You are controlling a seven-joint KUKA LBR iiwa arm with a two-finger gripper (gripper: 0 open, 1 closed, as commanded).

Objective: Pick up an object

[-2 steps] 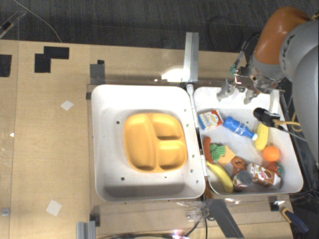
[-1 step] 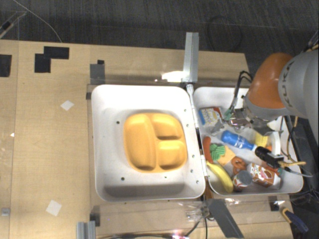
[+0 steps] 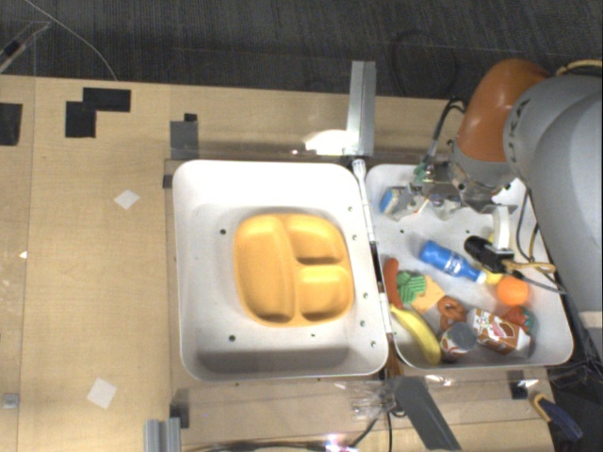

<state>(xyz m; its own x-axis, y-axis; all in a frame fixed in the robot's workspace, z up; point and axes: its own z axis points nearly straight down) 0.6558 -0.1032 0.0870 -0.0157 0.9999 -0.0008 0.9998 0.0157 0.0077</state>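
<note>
Toys crowd the right bin: banana and orange nearest, then a blue bottle just below the gripper. Nothing is between its fingers; whether the jaws are spread, I cannot tell. Judged step: approach. Next: descend onto the bottle.

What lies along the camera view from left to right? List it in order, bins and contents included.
Left white bin → yellow divided tray → banana → blue bottle → orange ball. The hand hangs over the right bin's far end; the other items there overlap too much to rank.
</note>
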